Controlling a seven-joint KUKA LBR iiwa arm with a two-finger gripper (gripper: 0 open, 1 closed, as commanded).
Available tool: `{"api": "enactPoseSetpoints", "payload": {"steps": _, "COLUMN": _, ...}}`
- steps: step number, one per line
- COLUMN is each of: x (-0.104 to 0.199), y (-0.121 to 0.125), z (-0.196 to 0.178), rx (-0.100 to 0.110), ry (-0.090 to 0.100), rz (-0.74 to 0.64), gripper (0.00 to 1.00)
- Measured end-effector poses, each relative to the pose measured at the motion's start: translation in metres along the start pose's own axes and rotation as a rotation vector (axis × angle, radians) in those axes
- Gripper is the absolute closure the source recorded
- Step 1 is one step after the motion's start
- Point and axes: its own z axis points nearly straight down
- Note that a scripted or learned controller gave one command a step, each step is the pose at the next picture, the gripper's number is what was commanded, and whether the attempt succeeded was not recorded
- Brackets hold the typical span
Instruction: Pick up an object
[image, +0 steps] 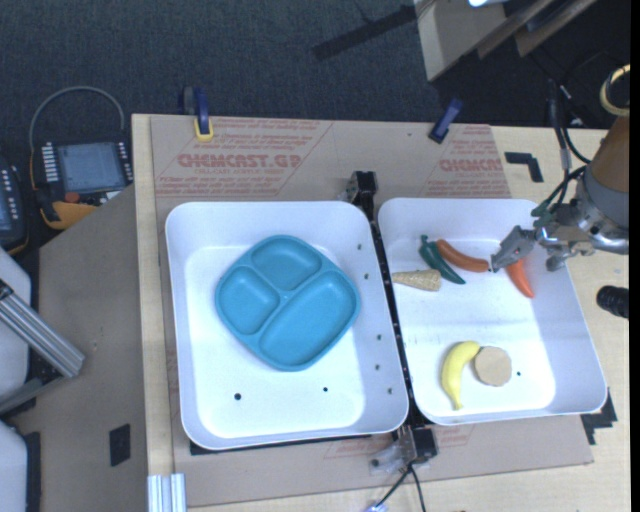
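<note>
You saw two white bins side by side on the bench, the left bin (190, 330) holding a blue three-part plate (287, 300) lying flat near its middle. The right bin (570, 330) held the small items: a chili (462, 258), orange-red with a green stem end, lay in the bin's upper part, with a dark green pepper (440, 267) touching it on the left. Just below and left of those, near the bin's left wall, lay a pale corn cob (417, 281). A small orange carrot (522, 279) lay to the right of the chili, directly beneath the gripper. In the lower part of the bin, a banana (456, 371) curved beside a tan round cookie (492, 366), the two touching. The gripper (535, 247) came in from the right edge of the frame and hung over the upper right of that bin, its two fingers spread apart with nothing between them, one tip (509, 248) near the chili's right end.
</note>
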Motion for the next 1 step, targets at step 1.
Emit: {"api": "enactPoseSetpoints", "payload": {"steps": 1, "x": 0.0, "y": 0.0011, "z": -0.0017, "rx": -0.004, "ry": -0.001, "rz": -0.001, "gripper": 0.0}}
